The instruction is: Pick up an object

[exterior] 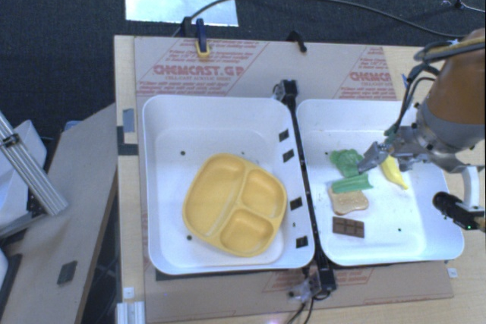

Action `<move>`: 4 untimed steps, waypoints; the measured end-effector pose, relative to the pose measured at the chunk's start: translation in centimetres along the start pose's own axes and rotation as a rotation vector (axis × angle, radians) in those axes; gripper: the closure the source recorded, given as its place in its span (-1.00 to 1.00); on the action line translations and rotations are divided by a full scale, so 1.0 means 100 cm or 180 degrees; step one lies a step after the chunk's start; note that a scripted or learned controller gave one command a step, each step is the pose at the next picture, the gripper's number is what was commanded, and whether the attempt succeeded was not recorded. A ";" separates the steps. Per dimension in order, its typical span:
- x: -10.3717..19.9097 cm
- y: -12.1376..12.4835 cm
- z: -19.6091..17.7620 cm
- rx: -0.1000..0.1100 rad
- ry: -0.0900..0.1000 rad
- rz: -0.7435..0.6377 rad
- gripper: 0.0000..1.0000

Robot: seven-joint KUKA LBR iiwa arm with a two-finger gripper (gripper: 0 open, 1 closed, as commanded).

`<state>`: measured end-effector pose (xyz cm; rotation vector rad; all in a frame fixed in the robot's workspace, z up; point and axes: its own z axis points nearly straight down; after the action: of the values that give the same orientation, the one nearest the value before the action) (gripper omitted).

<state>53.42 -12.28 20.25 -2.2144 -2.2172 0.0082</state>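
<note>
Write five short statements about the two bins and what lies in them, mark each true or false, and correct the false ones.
1. The yellow divided plate lies in the left bin. True.
2. The brown chocolate bar lies on the yellow divided plate. False: it lies on the floor of the right bin, below the tan toast piece.
3. The gripper is over the right bin, beside the green toy. True.
4. The yellow banana lies in the left bin. False: it lies in the right bin, right of the green toy.
5. The yellow divided plate has three compartments. True.
</note>
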 end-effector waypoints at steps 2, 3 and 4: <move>-0.006 0.006 0.055 -0.0023 -0.0005 0.0000 -1.00; 0.003 0.013 0.107 -0.0041 -0.0006 -0.0002 -1.00; 0.004 0.018 0.112 -0.0075 0.0002 -0.0001 -1.00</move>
<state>55.14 -11.83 9.02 -2.2256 -2.2289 -0.0186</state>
